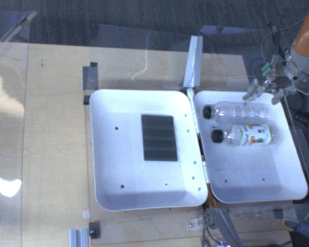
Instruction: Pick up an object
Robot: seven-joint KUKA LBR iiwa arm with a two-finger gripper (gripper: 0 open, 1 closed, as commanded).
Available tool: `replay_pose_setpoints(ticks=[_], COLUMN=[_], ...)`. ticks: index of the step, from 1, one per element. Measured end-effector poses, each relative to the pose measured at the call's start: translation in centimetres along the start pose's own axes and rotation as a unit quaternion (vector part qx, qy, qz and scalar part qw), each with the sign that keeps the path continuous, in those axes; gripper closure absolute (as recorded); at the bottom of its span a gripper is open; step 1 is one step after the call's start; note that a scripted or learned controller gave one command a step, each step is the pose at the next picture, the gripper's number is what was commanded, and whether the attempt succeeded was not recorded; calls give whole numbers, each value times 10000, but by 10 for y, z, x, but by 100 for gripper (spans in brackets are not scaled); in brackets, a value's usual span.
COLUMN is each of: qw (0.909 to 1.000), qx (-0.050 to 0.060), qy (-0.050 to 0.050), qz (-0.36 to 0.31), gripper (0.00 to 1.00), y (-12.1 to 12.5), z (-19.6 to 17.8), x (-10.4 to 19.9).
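Observation:
Two clear plastic bottles with black caps lie on their sides in the right bin. The upper bottle is bare; the lower bottle carries a white label with orange and green print. A flat black ridged pad lies in the middle of the left bin. My gripper hangs over the far edge of the right bin, just above the right end of the upper bottle. It is open, with nothing between its fingers.
A metal divider post rises at the far end between the two bins. The grey arm with its orange band comes in from the upper right. Cables and brackets lie along the bench's near edge.

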State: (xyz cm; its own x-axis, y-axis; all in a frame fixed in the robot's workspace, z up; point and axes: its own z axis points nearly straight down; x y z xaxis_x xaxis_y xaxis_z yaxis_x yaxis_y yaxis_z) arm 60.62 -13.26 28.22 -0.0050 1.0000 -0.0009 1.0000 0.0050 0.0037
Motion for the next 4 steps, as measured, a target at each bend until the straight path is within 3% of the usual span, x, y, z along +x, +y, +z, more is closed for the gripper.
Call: replay_pose_setpoints(ticks=[1, 2, 3, 4], qw=[9987, 9982, 9943, 9890], qx=[6, -15, -45, -65], qy=[2, -2, -10, -16], qz=[-519, -595, -1063, -1475], gripper=[0, 0, 0, 0], y=[-26, -25, -55, -84], z=[107, 149, 193, 192], x=[-56, -56, -30, 9])
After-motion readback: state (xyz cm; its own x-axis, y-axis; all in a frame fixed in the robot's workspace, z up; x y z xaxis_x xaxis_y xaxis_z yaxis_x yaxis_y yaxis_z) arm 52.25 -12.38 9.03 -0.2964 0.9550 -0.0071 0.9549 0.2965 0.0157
